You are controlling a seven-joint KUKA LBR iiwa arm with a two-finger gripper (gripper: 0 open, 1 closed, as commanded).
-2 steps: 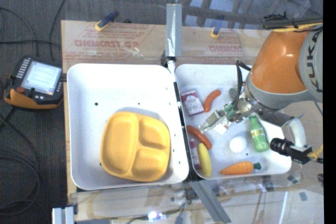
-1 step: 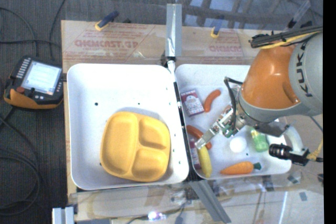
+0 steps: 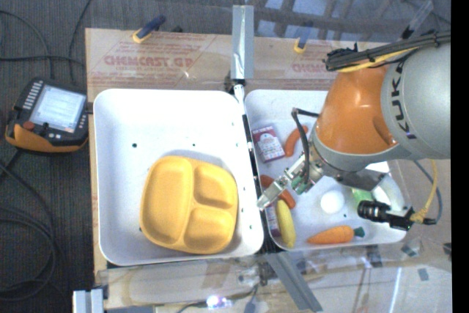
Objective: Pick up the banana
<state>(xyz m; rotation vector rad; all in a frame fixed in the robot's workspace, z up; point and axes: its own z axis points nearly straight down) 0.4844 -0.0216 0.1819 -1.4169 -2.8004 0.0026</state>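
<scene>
Yellow banana (image 3: 285, 223) lying in the right bin (image 3: 256, 105), near the front-left corner, close beside the wall shared with the left bin (image 3: 110, 128). Long axis running roughly front to back, tilted slightly. Touching or nearly touching a small dark red packet (image 3: 272, 217) on its left side.

Fingers (image 3: 281, 189) positioned just behind the banana's far end, angled down toward the front-left, hanging from the grey and orange arm (image 3: 366, 121). Spread apart, nothing pinched between them. Banana located immediately in front of the fingertips, along the same slanted line.

Judged requirement for the coming move: short advance forward and down, with the fingers turned to close across the short width, not along the length.

Nearby: carrot (image 3: 334, 234), white ball (image 3: 332, 202), red box (image 3: 268, 143). Yellow divided tray (image 3: 190, 205) in the left bin.
</scene>
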